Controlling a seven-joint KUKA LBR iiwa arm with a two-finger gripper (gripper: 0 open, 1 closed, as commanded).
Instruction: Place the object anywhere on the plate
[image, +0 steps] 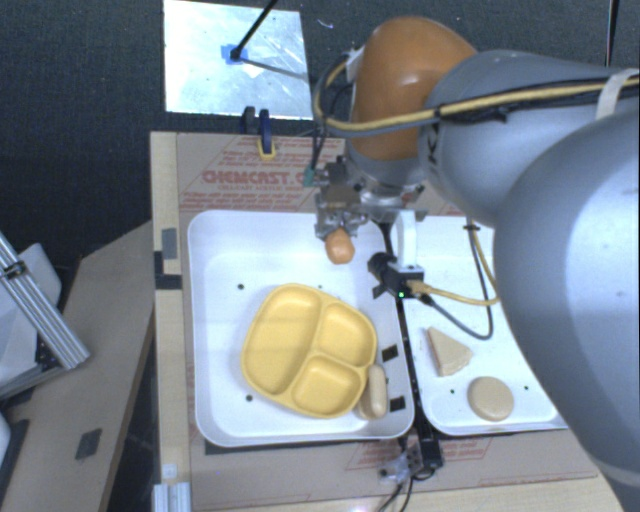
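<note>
The hand (340, 232) hangs over the far edge of the left bin (215, 300), closed on a small orange object (340, 247). To do this well, carry it toward the near edge until over the yellow plate (305, 350), lower, then release.

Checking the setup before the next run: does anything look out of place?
One thing: a tan roll lies off the yellow plate, wedged between its rim and the left bin's wall. The wedge and disc lie loose in the right bin.
</note>
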